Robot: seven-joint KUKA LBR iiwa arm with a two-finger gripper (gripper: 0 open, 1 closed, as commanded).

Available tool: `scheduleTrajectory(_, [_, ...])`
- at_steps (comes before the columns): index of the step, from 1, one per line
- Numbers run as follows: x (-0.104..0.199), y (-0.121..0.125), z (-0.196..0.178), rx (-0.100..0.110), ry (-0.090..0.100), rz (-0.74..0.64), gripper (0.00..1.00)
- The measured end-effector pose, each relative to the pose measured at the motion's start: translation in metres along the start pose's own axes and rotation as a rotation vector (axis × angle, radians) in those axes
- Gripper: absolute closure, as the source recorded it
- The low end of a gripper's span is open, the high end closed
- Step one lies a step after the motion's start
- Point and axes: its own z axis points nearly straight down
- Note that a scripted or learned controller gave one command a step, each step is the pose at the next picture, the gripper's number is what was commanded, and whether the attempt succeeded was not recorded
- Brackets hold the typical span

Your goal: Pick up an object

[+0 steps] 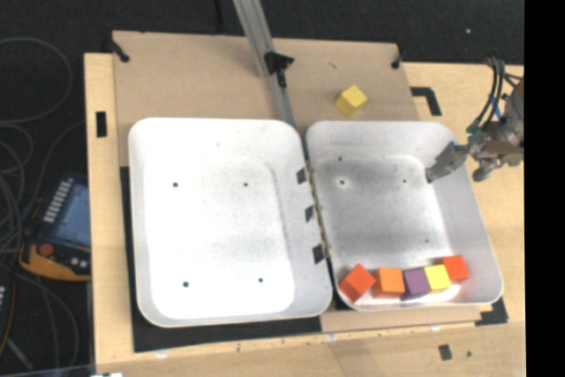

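Note:
Several small blocks lie in a row along the near edge of the right bin (371,207): an orange-red block (357,281), an orange block (389,280), a purple block (415,282), a yellow block (438,277) and a red-orange block (455,267). A yellow cube (350,100) sits on the bench behind the right bin. My gripper (461,162) is at the right bin's far right rim, coming in from the right edge. One dark finger (444,162) points down-left over the rim. Nothing shows between its fingers.
The left bin (216,216) lies beside the right one, with a dark hinge strip between them. A grey metal rail (252,13) slants from the top to the bins' far junction. Cables and a handheld pendant (62,225) lie off the bench at left.

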Motion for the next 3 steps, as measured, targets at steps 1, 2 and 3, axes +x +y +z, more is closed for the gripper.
scheduleTrajectory(1, [0.077,-0.002,0.150,0.009,0.003,-0.003,0.00])
scheduleTrajectory(2, [0.123,-0.019,0.142,0.003,0.001,-0.003,0.00])
scheduleTrajectory(3, [0.113,0.019,0.053,-0.009,-0.002,-0.001,0.00])
